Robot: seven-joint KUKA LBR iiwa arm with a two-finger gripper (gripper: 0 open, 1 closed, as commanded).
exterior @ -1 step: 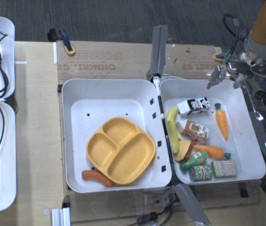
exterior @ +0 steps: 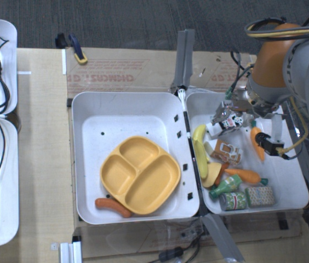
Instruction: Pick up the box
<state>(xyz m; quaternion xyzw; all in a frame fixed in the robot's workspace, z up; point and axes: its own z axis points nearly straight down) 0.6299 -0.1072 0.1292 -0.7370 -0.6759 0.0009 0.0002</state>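
A small brown and orange printed box lies flat in the middle of the right bin, between a banana and an orange carrot. My gripper hangs over the far part of that bin, just beyond the box and apart from it. Its tip is a jumble of grey and white parts, and nothing can be seen held in it. The orange-banded wrist rises behind it on the right.
Near the right bin's front lie a second carrot, a green bottle, a can and a green patterned packet. The left bin holds a yellow divided plate and a sausage.
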